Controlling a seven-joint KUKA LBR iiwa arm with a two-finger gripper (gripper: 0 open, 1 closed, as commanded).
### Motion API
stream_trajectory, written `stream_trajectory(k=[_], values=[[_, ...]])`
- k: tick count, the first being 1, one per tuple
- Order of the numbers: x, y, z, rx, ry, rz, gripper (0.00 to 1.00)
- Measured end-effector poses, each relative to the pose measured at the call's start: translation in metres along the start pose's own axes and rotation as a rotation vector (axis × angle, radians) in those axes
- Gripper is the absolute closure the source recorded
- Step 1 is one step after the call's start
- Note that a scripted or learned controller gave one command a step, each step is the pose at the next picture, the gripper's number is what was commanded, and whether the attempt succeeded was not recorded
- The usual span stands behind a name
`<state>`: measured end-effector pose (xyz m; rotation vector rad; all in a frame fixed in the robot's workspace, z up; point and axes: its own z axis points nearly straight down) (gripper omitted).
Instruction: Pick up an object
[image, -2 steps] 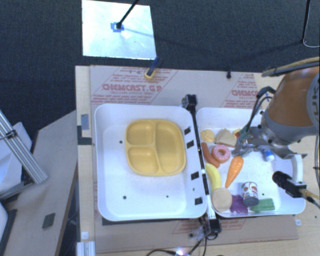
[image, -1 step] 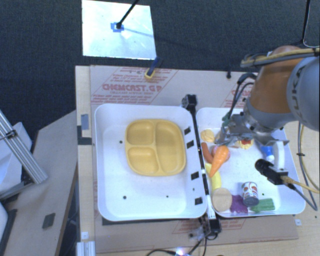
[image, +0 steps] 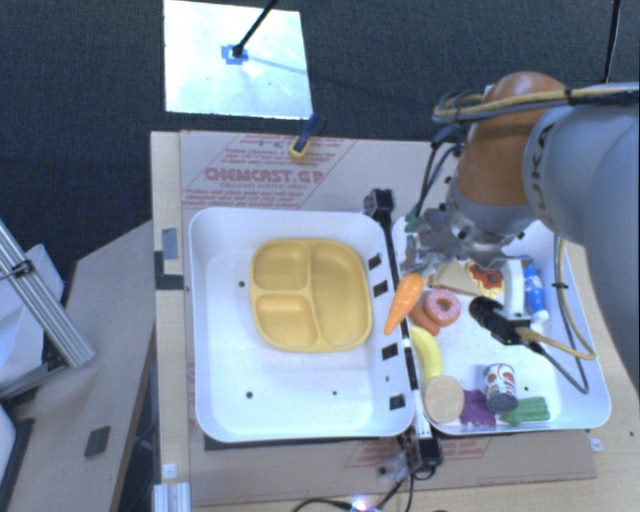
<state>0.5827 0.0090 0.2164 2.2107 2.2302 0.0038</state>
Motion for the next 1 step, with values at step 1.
stream_trajectory(k=[1], values=[[0.0112, 0.0111, 0.0002, 0.0, 0.0, 0.002, 1.0]])
